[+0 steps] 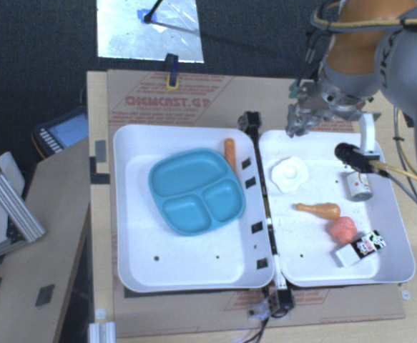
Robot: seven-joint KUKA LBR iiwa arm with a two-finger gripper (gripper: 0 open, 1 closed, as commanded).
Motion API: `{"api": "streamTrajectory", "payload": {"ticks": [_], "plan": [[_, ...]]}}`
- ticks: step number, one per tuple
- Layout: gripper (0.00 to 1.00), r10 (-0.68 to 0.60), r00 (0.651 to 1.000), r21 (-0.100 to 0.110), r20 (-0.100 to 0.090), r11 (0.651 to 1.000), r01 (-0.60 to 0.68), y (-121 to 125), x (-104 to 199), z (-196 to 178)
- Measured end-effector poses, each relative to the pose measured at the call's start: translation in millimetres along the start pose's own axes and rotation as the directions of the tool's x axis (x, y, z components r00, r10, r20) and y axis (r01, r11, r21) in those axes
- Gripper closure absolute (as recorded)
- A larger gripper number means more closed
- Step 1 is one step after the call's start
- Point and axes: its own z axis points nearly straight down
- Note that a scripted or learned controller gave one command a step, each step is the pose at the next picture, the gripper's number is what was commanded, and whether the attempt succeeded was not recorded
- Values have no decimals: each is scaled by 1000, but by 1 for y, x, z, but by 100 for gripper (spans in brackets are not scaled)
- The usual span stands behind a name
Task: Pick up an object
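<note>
- White fried egg point(288, 173) lies at six o'clock of my pincer point(299, 125); whether it is spread I cannot tell.
- I should descend squarely, clear of the bin wall point(259, 164).

My gripper point(299, 123) hangs at the upper edge of the right bin point(394, 263). Below it in this bin lies the fried egg point(288, 174). Lower right of the egg lie the gourd point(320, 209), the ball point(343, 229) and the small box point(360, 248). In the left bin point(133, 263) lies the divided plate point(195, 191), and the carrot point(229, 153) touches its upper right rim.
</note>
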Motion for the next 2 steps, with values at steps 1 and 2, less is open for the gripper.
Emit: {"api": "streamTrajectory", "payload": {"ticks": [1,2], "plan": [[100,0,1000,2,0,1000,0,8,60,13],[100,1,1000,1,-1,1000,-1,13,109,7]]}}
